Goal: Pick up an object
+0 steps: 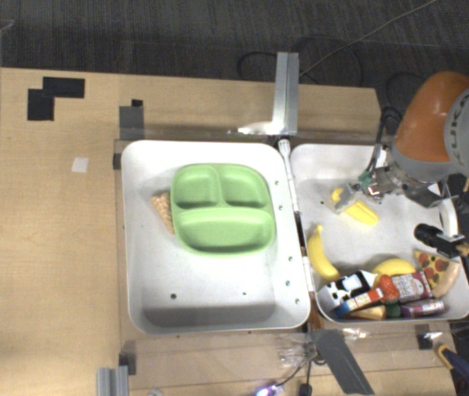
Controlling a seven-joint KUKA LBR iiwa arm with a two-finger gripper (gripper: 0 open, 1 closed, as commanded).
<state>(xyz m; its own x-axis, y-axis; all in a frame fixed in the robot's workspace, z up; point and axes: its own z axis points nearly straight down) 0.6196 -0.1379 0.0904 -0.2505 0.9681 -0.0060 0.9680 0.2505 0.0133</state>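
Note:
My gripper (363,188) hangs low over the upper middle of the right bin (317,167), on the grey arm that comes in from the right with its orange band. A yellow ridged piece (360,212) lies on the bin floor just below and touching or nearly touching the gripper's tip. A smaller yellow bit (336,195) sits to its left. The arm's wrist hides how the gripper meets the yellow piece. A banana (320,254) lies along the bin's left wall.
Crowded in the right bin's front are a lemon (395,266), a toy pizza slice (438,271), a red bottle (400,287) and a black-and-white item (347,286). The left bin (148,246) holds a green divided plate (220,207) over a tan waffle piece (162,210).

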